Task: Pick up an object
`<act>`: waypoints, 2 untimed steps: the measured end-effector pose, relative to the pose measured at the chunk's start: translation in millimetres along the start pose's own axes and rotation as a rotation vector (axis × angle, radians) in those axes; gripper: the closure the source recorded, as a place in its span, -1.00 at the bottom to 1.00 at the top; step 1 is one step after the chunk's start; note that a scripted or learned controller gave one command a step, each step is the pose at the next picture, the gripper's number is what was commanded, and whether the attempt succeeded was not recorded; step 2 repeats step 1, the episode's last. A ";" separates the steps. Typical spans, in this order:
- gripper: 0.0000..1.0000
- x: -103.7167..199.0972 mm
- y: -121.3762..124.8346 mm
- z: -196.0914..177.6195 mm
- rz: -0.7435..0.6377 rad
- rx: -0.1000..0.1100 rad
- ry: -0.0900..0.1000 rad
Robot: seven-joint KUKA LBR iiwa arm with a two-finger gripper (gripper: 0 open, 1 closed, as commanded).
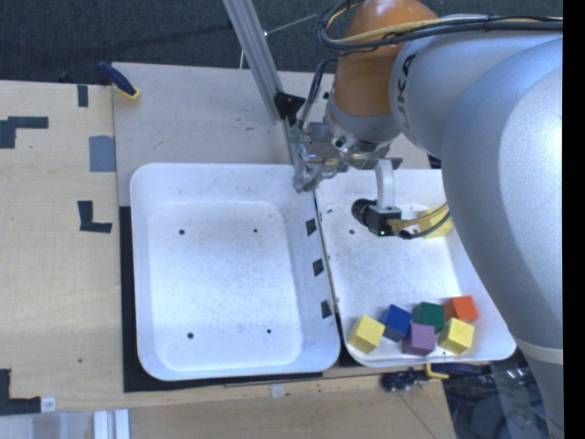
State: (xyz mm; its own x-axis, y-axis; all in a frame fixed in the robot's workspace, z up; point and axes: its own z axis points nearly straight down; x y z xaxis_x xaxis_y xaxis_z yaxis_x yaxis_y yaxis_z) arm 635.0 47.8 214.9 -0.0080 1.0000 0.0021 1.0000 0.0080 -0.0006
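Note:
Several small cubes lie bunched at the near end of the right bin [366, 263]: a yellow cube [367, 333], a blue cube [397, 320], a purple cube [420, 338], a green cube [428, 315], an orange cube [462, 307] and a second yellow cube [458, 336]. My gripper [307, 174] hangs over the far end of the rim between the two bins, well away from the cubes. Nothing shows in its grasp.
The left bin [219, 263] sits beside the right one, their rims touching. A slanted metal pole [256, 44] rises behind the gripper. The large grey arm covers the right side of the right bin. A blue and yellow tool [119, 79] lies at the bench's far left.

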 end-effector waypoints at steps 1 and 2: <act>1.00 49.9 17.6 -24.7 0.001 -0.003 0.000; 1.00 49.9 17.6 -24.7 0.001 -0.003 0.000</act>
